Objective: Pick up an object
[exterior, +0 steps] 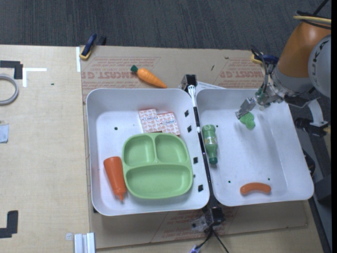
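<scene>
My gripper (245, 111) is over the far part of the right bin (287, 157), reaching in from the right below the orange-banded wrist. A small green object (248, 122) sits right at its tip and touches it; whether it is clamped or just lying on the bin floor is unclear. In the same bin, a green bottle (210, 143) lies along the left wall and an orange sausage (255, 188) lies near the front edge.
The left bin (100, 120) holds a green divided plate (157, 166), an orange-red bottle (115, 177) and a flat patterned packet (157, 120). A toy carrot (149, 76) lies on the cardboard behind the bins.
</scene>
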You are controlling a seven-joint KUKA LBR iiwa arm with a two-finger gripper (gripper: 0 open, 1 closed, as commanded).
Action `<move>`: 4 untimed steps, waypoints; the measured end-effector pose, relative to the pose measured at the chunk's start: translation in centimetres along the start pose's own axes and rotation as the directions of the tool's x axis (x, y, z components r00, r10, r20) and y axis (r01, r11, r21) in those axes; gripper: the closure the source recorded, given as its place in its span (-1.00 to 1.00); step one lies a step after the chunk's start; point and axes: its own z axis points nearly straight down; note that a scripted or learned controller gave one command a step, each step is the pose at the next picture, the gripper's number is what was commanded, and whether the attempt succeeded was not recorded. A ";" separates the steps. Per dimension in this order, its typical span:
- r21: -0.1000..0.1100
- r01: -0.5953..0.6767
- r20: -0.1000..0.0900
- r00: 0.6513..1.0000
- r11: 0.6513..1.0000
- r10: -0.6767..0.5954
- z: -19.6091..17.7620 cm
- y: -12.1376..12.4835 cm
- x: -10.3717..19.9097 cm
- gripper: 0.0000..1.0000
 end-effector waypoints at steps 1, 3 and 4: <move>0.007 0.164 -0.009 0.986 0.986 -0.164 2.2 0.0 5.4 -1.00; 0.006 0.064 -0.006 0.998 0.998 -0.063 -7.9 -0.1 10.4 1.00; 0.006 0.063 -0.006 0.998 0.998 -0.063 -7.9 -0.1 10.4 -1.00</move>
